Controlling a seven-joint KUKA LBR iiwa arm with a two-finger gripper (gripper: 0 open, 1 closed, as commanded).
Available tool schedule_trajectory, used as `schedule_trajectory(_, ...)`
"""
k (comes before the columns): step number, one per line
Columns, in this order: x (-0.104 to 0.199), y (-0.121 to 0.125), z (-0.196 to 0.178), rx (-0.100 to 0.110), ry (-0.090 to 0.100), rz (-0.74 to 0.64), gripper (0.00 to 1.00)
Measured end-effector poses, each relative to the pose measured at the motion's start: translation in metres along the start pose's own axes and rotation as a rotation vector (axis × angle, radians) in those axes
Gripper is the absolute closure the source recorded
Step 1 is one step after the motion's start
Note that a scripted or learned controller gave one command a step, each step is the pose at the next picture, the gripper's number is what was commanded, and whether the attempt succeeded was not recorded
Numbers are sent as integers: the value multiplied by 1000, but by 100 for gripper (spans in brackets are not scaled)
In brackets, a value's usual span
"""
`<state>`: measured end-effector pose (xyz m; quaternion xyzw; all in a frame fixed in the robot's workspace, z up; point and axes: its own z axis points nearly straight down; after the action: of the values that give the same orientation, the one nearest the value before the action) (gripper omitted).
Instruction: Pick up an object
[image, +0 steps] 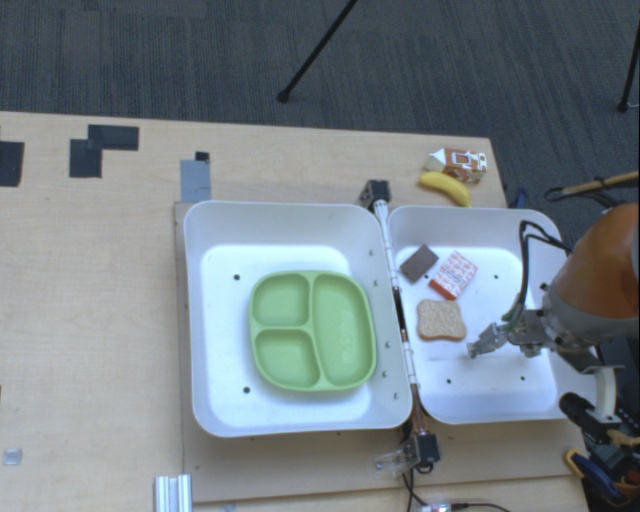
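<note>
**Arm low over the right bin, nothing grabbed**

While the wooden bench (90, 330) fills most of the frame, the two white bins sit side by side in the middle and right. Left bin (215, 300) holds a green divided plate (312, 331) with three compartments, lying flat near its centre. Right bin (480, 395) has the small stuff, all in its upper left part: a slice of toast (441, 321), a red and white packet (454, 273) just above and right of it, and a dark grey block (418, 262) to the left of the packet. All three sit close together, though I can't tell if any touch.

Grey arm with the orange band (605, 275) comes in from the right edge. Its gripper (487, 343) hangs low over the middle of the right bin, just right of the toast but apart from it. Fingers look slightly spread with nothing between them.

Outside the bins, upper right of the bench, there's a banana (445, 187) with a small carton (460, 161) right behind it.
</note>
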<state>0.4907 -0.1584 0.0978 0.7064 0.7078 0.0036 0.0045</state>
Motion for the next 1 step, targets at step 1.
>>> schedule_trajectory(1,0,2,-11,-3,0,-1,100)
